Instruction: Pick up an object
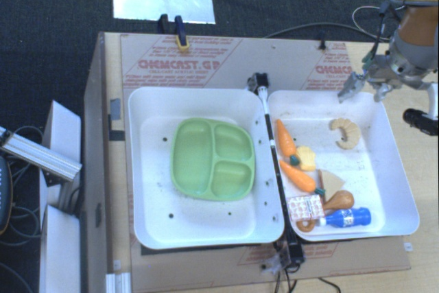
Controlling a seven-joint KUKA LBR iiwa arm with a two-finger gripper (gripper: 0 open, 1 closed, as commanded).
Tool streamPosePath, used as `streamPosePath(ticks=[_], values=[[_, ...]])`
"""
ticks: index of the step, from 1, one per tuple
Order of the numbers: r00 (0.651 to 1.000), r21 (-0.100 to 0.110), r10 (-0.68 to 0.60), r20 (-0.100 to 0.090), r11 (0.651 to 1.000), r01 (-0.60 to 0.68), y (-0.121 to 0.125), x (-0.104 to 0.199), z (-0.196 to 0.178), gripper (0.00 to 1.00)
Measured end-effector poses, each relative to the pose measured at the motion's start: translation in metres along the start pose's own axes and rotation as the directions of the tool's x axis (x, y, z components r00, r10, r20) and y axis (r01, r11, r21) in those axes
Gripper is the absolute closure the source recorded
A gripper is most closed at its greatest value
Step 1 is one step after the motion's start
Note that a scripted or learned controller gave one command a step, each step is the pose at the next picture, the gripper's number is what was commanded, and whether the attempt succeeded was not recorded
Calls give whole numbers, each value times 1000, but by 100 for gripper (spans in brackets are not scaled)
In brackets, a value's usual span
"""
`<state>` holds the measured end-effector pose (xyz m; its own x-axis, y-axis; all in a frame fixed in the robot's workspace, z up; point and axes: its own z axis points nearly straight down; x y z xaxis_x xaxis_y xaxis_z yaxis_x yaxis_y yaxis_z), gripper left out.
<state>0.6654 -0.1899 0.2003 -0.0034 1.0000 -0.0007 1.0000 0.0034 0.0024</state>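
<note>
The right bin (391, 147) holds several toy foods. A tan croissant (345, 132) lies near its back. Two orange carrots (285, 139) (298, 177) rest along the left wall with a yellow piece (306, 158) between them. A blue bottle (348, 217), a brown drumstick (337, 201) and a red-and-white packet (305, 206) sit at the front. My gripper (362, 90) hangs over the bin's back rim, above and to the right of the croissant. It is open with nothing between its fingers.
The left bin (154, 216) holds a green divided plate (211, 159). A black rod (271, 147) runs along the seam between the bins. Cardboard (206, 62) lines the bench behind them. Cables trail at the back right.
</note>
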Motion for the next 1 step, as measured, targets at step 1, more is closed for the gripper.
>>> streamPosePath(ticks=[1], values=[[1000, 2, -2, -2, 1000, 2, -37, 62, 49, 0]])
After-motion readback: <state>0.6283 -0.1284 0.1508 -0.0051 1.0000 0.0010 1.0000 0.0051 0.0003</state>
